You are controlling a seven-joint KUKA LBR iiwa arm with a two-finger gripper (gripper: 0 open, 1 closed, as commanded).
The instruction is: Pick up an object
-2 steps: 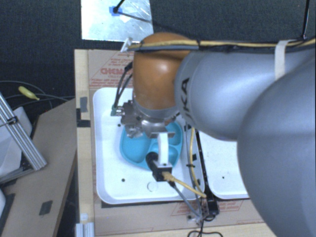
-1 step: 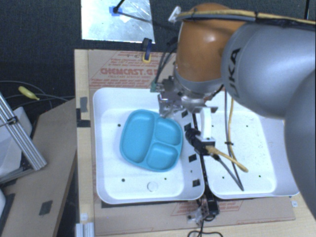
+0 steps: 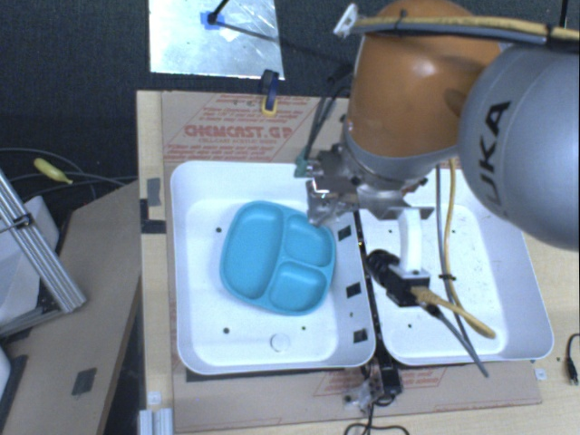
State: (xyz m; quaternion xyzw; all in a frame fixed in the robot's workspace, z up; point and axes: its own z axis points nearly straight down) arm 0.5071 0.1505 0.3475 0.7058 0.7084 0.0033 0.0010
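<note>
Your gripper, its state impossible to tell, sits at the upper right corner of the blue divided plate, which lies in the left bin, stretching down-left from it.

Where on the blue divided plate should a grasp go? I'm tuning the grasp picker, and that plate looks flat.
Grip the blue divided plate by its raised rim, coming straight down from above. It lies flat in the left bin, so only the rim or a divider ridge offers a pinchable edge. The right-hand rim, nearest the tool, seems handiest.
</note>
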